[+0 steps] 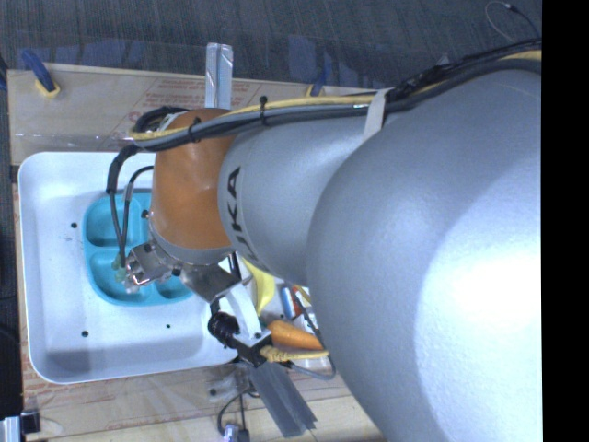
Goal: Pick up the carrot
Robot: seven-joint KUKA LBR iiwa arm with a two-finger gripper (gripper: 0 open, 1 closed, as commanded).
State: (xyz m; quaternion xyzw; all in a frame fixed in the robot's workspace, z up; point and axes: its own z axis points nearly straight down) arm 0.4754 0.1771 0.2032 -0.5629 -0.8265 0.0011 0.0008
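Claw [138, 273] low over blue tray [103, 238] in left white bin [55, 274], grip unclear, carrot [296, 336] right, dark carpet [276, 7] beyond.

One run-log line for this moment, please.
arm: over both bins | end effector: above blue tray, left bin | carrot: not gripped

Blue tray [103, 247] in white bin [46, 274]

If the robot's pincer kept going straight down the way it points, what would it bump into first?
Probably the blue tray in the left white bin. The pincer hangs over that tray, pointing down into it. How far above it sits is hard to judge. The carrot lies off to the side, in the other bin.
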